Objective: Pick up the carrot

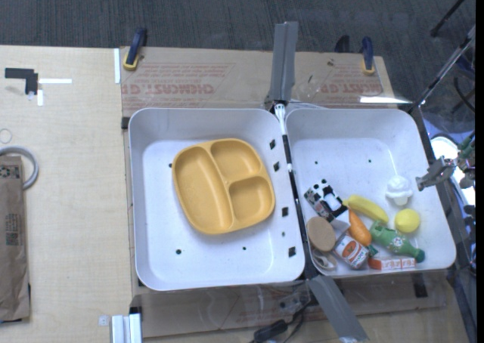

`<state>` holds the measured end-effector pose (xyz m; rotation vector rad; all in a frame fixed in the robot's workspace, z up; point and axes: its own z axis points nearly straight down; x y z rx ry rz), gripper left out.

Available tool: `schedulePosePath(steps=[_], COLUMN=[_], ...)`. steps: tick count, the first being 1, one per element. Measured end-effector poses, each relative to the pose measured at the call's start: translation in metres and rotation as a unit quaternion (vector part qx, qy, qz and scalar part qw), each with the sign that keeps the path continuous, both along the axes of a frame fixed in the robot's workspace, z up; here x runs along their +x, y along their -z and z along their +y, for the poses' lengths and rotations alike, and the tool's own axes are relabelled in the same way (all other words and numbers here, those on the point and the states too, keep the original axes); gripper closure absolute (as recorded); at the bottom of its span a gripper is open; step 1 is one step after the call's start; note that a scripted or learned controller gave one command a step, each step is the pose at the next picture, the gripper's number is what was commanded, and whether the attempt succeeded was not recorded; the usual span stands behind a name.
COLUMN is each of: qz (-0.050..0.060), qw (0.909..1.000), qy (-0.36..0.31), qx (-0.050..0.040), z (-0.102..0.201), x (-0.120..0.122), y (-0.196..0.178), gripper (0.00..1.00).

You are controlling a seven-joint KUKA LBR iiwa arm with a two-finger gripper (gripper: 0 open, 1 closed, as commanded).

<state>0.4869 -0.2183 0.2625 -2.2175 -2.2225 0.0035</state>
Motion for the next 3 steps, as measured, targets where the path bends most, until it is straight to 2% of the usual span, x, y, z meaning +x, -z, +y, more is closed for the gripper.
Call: schedulePosePath(steps=[1,2,3], qz=[-0.001,-0.011,-0.012], qw=[0.9702,0.9217,0.8894], qy=[-0.242,-0.388,-0.457], qx=[0.0007,-0.0056,-0.0068], z=[0.054,0.106,0.076], x=[-0.009,-0.003,0.001], y=[0.096,0.166,0.165], gripper=[0.0,0.0,0.0])
